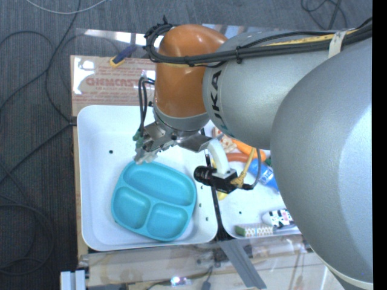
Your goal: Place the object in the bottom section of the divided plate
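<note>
So the turquoise plastic divided plate (154, 201), one long section up top and two smaller ones below, sat in the shallow white left bin (97, 162). The gripper (144, 151) hung right at the plate's upper-left rim, just off its edge, over the bare white floor of the bin. Honestly couldn't tell whether the gripper was apart or together, the wrist blocked too much. There was a small greenish bit at the gripper's tip, but I couldn't make out if that was a held thing or just hardware, so I can't say where the object itself was.

Right of the plate, past the divider wall, the other white bin (242, 213) held a few bits: an orange carrot-like piece (237, 145), a blue packet-looking thing (266, 178), and lower down a small white-and-black item (279, 217) next to a green-and-white strip (257, 229). The grey arm with the orange band (181, 71) loomed over the plate's upper side.
</note>
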Controlling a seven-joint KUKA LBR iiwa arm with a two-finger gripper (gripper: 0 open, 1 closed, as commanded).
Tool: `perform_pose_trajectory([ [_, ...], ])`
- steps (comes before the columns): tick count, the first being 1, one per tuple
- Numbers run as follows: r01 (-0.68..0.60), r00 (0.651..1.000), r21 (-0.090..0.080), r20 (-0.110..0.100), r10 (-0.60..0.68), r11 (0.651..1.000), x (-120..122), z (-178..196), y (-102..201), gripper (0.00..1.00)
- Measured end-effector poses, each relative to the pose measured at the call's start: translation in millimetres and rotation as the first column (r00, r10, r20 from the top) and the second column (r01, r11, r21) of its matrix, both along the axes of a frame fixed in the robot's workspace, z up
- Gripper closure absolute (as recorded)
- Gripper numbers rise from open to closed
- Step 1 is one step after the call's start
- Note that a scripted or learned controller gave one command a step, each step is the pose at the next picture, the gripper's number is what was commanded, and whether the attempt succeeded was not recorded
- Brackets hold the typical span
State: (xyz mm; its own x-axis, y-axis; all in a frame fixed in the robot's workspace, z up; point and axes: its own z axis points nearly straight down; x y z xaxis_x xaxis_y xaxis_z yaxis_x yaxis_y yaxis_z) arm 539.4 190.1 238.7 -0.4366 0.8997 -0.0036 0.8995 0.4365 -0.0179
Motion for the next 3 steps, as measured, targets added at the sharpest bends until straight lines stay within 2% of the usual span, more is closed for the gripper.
perform_pose_trajectory([
  [1,-0.126,0.992,0.006,0.011,0.126,0.992,109.0,115.0,-16.0,1.00],
  [2,-0.244,0.970,0.010,0.005,0.244,0.970,-11.3,2.1,-2.4,1.00],
  [3,-0.237,0.971,0.009,0.008,0.237,0.971,14.6,23.8,-41.9,1.00],
])
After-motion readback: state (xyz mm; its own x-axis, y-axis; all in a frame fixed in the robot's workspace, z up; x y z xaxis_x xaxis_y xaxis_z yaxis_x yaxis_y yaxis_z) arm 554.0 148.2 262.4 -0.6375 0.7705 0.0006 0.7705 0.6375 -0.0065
